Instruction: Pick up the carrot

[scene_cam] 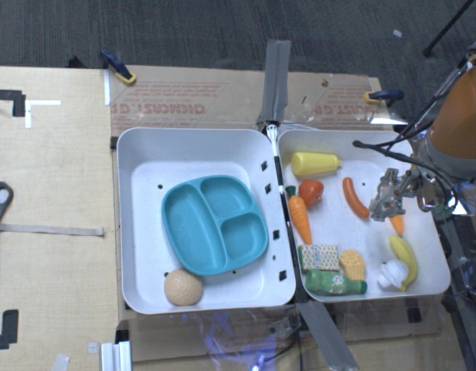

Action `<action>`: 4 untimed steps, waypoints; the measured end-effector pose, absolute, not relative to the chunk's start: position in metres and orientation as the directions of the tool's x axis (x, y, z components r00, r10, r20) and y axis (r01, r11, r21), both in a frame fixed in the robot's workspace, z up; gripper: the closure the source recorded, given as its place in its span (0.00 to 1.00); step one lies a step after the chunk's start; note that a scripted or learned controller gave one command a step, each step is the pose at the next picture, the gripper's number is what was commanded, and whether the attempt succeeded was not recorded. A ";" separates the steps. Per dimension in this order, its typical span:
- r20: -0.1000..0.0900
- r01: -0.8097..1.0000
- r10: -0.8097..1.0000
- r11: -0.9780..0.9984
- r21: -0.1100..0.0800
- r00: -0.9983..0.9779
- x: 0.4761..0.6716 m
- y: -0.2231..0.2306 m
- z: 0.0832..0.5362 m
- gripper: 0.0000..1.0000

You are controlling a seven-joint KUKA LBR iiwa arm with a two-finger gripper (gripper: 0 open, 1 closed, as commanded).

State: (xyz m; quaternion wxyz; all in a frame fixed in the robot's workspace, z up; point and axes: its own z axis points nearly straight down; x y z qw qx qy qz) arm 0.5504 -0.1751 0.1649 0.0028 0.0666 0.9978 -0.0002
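While the metal two-finger gripper [386, 195] hovers, fingers' spread indiscernible, near a small orange piece [397, 224], the long tapered orange plastic carrot [300, 218] warrants a crosswise mid-body grasp.

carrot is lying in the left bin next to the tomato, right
No. In the camera view the carrot lies beside the tomato, but in the right bin, against its left wall, not in the left bin.
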 end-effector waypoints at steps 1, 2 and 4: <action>-0.005 0.133 0.133 0.991 0.000 -0.991 0.550 -0.175 0.165 0.00; -0.005 -0.086 -0.086 0.996 -0.001 -0.996 0.594 -0.218 0.094 0.00; -0.012 -0.086 -0.086 0.996 -0.003 -0.996 0.596 -0.218 0.105 0.00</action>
